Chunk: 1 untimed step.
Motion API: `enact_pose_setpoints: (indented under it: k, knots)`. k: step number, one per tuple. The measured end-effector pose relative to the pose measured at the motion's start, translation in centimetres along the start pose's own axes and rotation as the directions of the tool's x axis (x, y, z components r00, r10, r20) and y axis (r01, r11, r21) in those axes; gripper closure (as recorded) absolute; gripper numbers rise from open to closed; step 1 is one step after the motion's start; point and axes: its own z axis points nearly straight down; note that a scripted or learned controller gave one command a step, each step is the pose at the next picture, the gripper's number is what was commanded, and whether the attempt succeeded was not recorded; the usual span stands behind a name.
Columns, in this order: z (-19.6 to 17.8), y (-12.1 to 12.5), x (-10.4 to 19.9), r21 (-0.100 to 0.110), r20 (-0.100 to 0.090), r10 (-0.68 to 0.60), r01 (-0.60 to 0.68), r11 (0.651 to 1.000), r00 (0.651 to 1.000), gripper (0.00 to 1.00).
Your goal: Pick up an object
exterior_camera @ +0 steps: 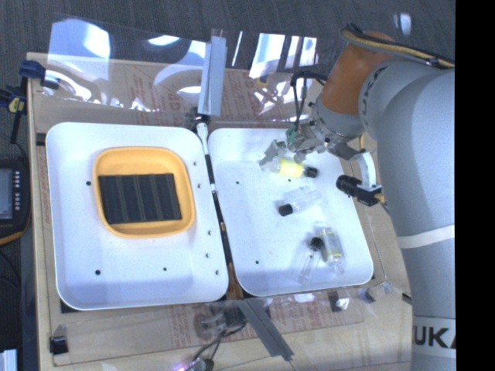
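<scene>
Reaching into the right bin (232, 207), the gripper (288, 149) hung just above a yellow item (291, 168); grip state could not be told. Judged: approach step; next needs descent and closure.

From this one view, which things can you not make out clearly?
- Claw: small and cluttered at the right bin's top, so open or shut is unclear.
- Yellow item: beside the claw; contact unclear.
- Clear vials: see-through on white, outlines blurred.
- Arm: cut off by the lower edge.
</scene>
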Motion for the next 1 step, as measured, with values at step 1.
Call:
enact_pose_setpoints:
  k: [1]
  knots:
    - [3.44, -5.2, 0.99, 0.0, 0.0, -0.099, 0.099, 0.995, 0.995, 0.0]
